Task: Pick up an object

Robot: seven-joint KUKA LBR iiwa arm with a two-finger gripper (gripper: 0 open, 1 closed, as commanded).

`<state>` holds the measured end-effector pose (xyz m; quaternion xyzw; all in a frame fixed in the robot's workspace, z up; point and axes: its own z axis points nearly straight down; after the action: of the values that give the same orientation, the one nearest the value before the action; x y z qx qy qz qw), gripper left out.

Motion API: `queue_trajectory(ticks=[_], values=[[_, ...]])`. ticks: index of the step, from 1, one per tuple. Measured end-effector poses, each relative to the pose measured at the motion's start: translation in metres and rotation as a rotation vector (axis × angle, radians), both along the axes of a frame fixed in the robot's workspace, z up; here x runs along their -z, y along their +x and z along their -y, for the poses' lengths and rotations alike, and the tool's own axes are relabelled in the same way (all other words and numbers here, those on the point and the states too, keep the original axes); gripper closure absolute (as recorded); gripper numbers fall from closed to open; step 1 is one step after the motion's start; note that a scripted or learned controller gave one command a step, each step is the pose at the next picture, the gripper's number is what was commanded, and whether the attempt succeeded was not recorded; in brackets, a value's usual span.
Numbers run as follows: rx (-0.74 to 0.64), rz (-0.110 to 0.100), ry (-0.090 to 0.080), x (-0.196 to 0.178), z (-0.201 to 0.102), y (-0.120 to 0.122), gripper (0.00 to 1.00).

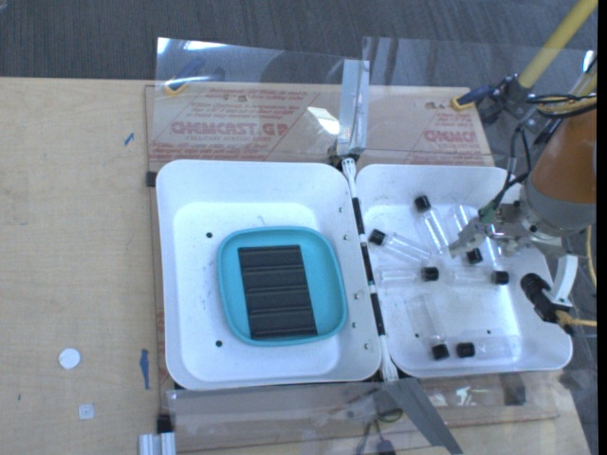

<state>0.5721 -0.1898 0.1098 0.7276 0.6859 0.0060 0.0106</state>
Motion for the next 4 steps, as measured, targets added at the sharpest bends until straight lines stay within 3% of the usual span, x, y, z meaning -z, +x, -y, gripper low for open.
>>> queue_trajectory(ticks=[1, 2, 3, 4], values=[[0.014, 0.007, -0.002, 0.007, 0.0, 0.023, 0.0], [0.013, 0.021, -0.004, -0.009, 0.0, 0.027, 1.0], [0.013, 0.017, -0.003, -0.007, -0.001, 0.026, 0.0], [-0.001, 0.018, -0.004, 0.006, 0.008, 0.019, 0.0]])
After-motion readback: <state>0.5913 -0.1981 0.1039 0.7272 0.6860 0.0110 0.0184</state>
